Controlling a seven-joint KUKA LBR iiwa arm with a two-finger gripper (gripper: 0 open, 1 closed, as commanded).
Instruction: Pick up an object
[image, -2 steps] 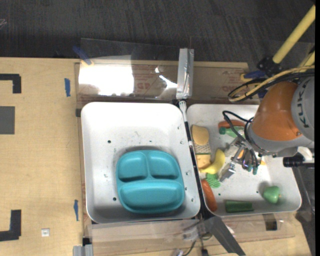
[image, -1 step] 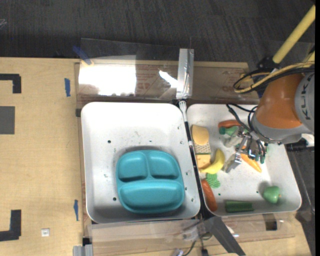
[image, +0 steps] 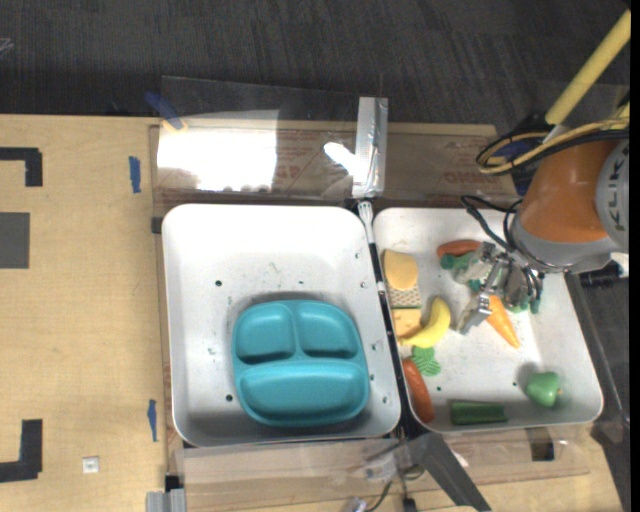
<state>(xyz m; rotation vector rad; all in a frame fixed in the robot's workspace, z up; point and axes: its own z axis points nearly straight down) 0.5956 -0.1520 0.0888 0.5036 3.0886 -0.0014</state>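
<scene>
A: Start at the near edge. What lies there?

B: Two shallow white bins on the pale wooden bench (image: 70, 330). In the left white bin (image: 190, 240) a teal plastic tray with three compartments (image: 297, 361) sits toward the near side. In the right white bin (image: 575, 385), nearest of all, a dark green cucumber-shaped piece (image: 477, 411) lies flat, and just beyond it to the right is a small green rounded toy (image: 542, 388). Against the left wall of that bin a red-orange chilli-shaped piece (image: 417, 389) lies lengthwise, with a bit of bright green leafy plastic (image: 427, 360) touching its far end.

A: And the middle of that bin?

B: A yellow banana-shaped toy (image: 435, 321) rests beside a tan bread-like slice (image: 405, 322). Farther back stands a yellow-orange rounded block (image: 401, 268). To the right an orange carrot-shaped toy (image: 503, 324) lies at a slant.

A: Where is the tool?

B: The metal two-finger tool (image: 482, 305) hangs low over the bin's middle, its tips just beside the carrot's thick end. They are too small and cluttered for me; I cannot tell how wide it stands, nor whether anything is between them.

A: Beyond it?

B: A red-orange sausage-shaped piece (image: 459, 247) with a dark green bit beside it lies near the far wall. The arm's orange band (image: 562, 205) rises at the right, yellow cables above it.
</scene>
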